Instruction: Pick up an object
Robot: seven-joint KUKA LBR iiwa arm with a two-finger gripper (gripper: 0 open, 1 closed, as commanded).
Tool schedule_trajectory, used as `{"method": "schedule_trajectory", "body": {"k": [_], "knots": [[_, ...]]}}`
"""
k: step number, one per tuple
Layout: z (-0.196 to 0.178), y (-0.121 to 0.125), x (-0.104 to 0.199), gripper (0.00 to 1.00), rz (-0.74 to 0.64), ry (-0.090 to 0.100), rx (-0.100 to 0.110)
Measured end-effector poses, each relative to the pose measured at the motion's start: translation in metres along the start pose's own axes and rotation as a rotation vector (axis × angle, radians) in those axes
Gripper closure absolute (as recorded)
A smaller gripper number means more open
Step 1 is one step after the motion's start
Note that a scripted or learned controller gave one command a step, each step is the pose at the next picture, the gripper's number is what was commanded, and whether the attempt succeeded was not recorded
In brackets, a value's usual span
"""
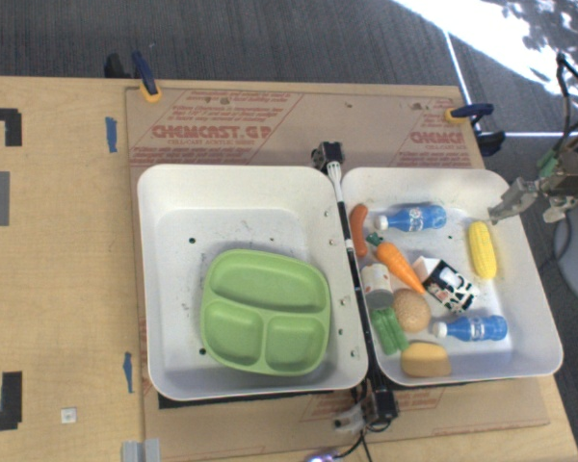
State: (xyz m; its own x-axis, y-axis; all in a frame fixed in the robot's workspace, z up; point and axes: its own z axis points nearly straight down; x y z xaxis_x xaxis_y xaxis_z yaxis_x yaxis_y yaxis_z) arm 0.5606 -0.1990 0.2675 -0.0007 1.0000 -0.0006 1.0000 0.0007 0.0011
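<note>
Currently the gripper point(511, 200) sits at the far right rim of the right bin point(544, 330), above the corn cob point(482, 249); whether it is wide or narrow cannot be told at this size, and nothing is seen held. All candidate objects lie loose in that bin: two blue bottles point(416, 218), a carrot point(400, 265), a potato-like piece point(411, 310). They are crowded toward the divider, which leaves the corn cob the most isolated target. The left bin point(164, 258) holds a green divided tray point(266, 311), probably a receiving surface.
</note>
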Motion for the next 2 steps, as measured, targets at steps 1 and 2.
{"method": "schedule_trajectory", "body": {"k": [1, 2], "knots": [[0.157, -0.029, 0.027, 0.0, 0.018, -0.002, -0.016], [0.182, -0.052, 0.052, 0.0, -0.247, 0.001, -0.001]]}}
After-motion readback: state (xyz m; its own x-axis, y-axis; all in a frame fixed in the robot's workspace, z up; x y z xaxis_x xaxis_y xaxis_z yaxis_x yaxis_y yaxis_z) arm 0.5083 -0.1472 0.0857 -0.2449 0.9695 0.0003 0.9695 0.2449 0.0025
